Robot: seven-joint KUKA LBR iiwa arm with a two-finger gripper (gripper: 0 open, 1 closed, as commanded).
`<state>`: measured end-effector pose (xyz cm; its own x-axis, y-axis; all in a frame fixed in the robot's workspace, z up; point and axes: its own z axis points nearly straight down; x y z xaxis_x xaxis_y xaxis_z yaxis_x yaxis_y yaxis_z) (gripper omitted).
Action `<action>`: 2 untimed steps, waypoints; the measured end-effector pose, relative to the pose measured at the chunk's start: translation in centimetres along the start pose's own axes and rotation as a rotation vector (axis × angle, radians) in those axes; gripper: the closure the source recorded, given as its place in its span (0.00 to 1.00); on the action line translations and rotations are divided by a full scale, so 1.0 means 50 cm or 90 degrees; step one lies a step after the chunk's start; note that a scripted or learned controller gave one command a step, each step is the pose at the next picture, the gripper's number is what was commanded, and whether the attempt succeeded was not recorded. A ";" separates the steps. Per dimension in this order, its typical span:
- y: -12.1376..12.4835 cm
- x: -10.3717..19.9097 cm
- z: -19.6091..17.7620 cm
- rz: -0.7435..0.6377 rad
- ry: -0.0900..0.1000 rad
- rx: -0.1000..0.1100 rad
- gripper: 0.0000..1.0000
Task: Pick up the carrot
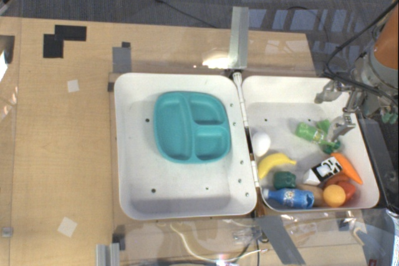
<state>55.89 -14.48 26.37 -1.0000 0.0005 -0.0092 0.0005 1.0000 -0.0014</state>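
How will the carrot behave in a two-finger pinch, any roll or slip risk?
The carrot looks like a moulded toy, so probably stiff and light. Its tapered, rounded body may squirt out of a pinch near the tip or roll if nudged. It lies against the black-and-white block near the bin wall, so neighbours could shift. The gripper sits just above it.

A single fixed camera looked down on the table [56,152] at a slant. Both white bins [124,184] lay in view, moderately near.
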 end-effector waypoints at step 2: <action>0.154 0.138 -0.186 0.250 -0.002 -0.001 0.00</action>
<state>48.92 -6.78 35.61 -0.9236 0.3832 -0.0113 0.3832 0.9237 0.0035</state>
